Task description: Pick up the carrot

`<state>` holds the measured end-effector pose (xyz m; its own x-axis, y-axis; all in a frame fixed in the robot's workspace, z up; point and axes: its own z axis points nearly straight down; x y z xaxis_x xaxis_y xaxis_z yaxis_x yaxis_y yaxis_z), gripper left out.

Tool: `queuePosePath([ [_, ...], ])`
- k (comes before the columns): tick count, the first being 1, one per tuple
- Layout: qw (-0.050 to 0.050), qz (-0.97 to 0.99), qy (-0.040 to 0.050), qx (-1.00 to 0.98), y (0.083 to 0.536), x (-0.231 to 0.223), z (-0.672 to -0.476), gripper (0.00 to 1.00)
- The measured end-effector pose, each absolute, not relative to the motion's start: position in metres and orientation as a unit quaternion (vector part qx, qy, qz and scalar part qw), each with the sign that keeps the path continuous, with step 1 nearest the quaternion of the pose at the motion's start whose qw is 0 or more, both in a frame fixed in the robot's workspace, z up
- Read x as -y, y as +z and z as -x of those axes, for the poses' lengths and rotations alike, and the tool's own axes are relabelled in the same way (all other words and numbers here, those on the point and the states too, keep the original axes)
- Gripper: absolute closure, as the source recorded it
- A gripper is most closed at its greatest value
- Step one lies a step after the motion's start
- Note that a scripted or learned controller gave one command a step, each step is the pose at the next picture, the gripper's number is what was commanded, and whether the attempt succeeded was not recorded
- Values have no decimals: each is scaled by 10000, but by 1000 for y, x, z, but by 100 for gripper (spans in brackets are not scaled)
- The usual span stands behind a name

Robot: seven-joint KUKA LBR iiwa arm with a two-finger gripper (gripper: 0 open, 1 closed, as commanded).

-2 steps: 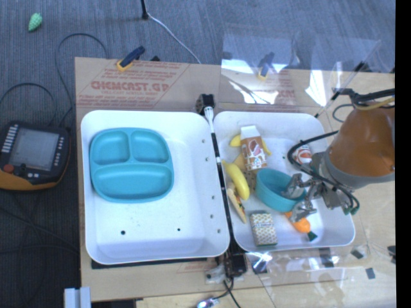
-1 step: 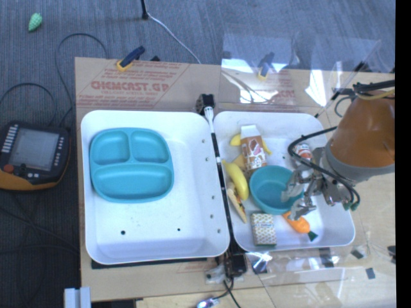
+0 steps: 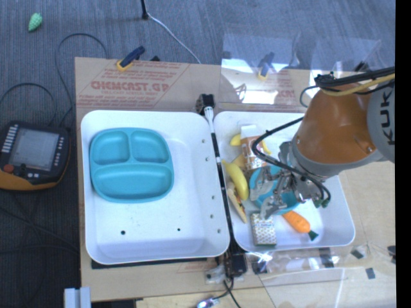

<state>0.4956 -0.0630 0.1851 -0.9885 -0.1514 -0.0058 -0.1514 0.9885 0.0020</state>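
Grey carpet is showing round the bench; a brown board (image 3: 128, 85) is lying under both bins, w/ faded red print reading roughly "CIENCAST.GP". Blue-yellow clamps are gripping its top edge. Teach pendant (image 3: 32, 156) w/ screen is sitting on the floor at far left, cables looping nearby; small green item (image 3: 35, 22) is lying top left.

Left bin (image 3: 186, 236) is holding a teal divided tray (image 3: 131, 163), three compartments.

Right bin (image 3: 337, 233) is carrying the clutter: yellow bananas (image 3: 239, 179), teal pieces, a patterned packet (image 3: 262, 229) near the front wall. Carrot (image 3: 297, 221), orange w/ green tip, is lying toward the front right of this bin, apart from the packet.

Arm (image 3: 337, 130) is reaching in from the right, orange band big in view, letters "KU" readable on the grey link. Gripper (image 3: 280, 196) is hanging over the teal clutter, just up-left of the carrot. Finger gap: can't tell, too blurred. Nothing is visibly sitting between them.
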Motion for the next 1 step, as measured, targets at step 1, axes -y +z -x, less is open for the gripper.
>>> queuePosePath([
  [1, 31, 1705, -19, -9854, 251, 151, -509, 100],
])
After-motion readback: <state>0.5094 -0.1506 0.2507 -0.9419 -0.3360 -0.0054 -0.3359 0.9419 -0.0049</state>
